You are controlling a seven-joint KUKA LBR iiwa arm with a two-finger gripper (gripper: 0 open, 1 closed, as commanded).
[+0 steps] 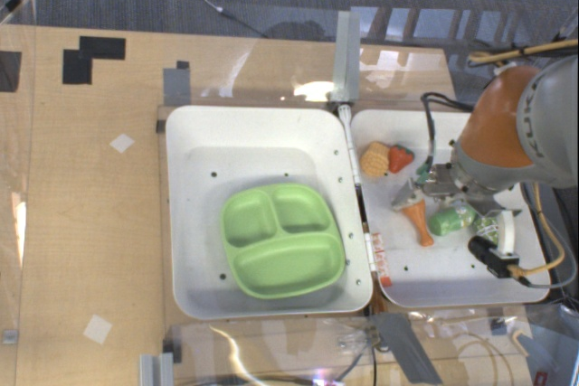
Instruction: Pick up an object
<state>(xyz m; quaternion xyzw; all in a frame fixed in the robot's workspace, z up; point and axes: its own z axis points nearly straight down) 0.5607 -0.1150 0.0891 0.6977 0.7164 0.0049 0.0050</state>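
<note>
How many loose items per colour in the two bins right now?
Green: 2, the divided plate in the left bin and a small green item under the tool
Orange: 1, carrot-like piece
Yellow: 1, corn-like piece
Red: 1, strawberry-like piece
Total: 5

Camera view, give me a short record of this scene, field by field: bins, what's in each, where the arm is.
left bin: holds a green divided plate, lying flat
right bin: holds several small items
items by the divider: a yellow ridged piece touching a red piece
items mid-bin: an orange carrot-like piece beside a green piece
arm: over the right bin, reaching in from the right
gripper: low over the orange and green pieces; grasp not discernible
</note>
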